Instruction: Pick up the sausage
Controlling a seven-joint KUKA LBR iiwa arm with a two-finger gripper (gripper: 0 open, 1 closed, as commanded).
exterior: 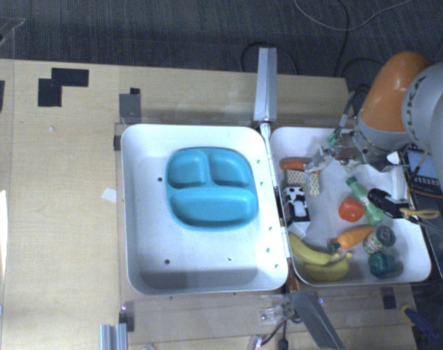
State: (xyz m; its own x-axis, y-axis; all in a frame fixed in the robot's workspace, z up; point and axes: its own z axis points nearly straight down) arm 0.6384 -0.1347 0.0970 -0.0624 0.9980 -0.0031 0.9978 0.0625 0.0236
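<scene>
The sausage (294, 164) is a short reddish-orange piece lying near the upper left corner of the right bin (423, 268), close to the divider. My gripper (317, 160) reaches in from the right and hangs just to the right of the sausage, almost touching its end. The grey wrist and orange band rise behind it to the right. I see nothing held in the gripper.
The right bin also holds a speckled piece (314, 184), a black-and-white item (298, 204), a banana (317, 257), a carrot (352, 236), a red ball (350, 210), a green bottle (362, 192) and a teal cup (382, 264). A blue divided plate (210, 187) lies in the left bin (144, 254).
</scene>
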